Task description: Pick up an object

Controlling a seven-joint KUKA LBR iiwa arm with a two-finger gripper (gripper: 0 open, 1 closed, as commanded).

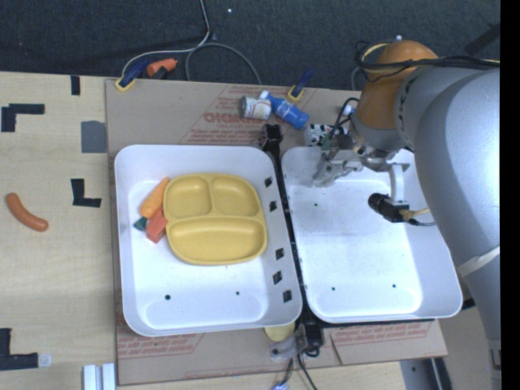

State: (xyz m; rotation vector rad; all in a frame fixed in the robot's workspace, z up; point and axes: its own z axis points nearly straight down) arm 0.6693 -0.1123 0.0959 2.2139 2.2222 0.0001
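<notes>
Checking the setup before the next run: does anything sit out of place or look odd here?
Yes. An orange sausage-shaped toy lies on the bench left of both bins, and a blue and white bottle lies tipped over behind them. In the left bin, the yellow divided plate sits tilted, with a carrot-like piece wedged at its left edge.

wooden bench (57,299) with two white bins (138,299), an orange sausage (26,212)

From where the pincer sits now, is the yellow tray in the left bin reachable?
Probably yes. The yellow tray lies uncovered in the left bin; the pincer hangs over the right bin's far corner, only the low bin walls between.
</notes>
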